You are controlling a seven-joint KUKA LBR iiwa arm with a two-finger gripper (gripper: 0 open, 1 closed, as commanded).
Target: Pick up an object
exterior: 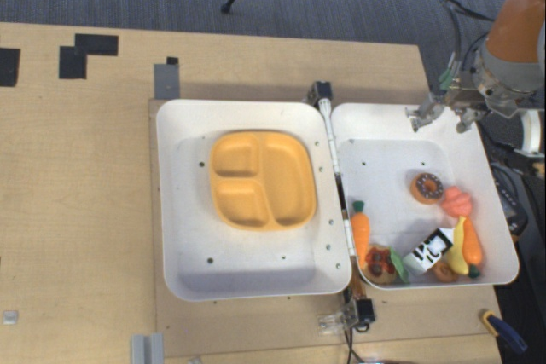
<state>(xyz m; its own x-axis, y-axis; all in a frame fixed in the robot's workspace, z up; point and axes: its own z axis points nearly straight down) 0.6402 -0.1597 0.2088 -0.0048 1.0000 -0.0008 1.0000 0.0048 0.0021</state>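
My gripper (440, 120) hangs over the far edge of the right bin (384, 125), open, with nothing between its two fingers. Below it in that bin lie a chocolate donut (426, 187), a pink toy (458, 202), a yellow banana (461, 247) next to an orange piece (473, 249), a black-and-white box (432, 247), a carrot (361, 236) and a small pile of toy food (384, 263) in the near left corner. All of them sit well toward the near side from the gripper.
The left bin (183, 183) holds a yellow divided plate (261, 180). A black divider clamp (321, 91) sits between the bins at the far side. Cables run along the bench's right edge (512, 200).
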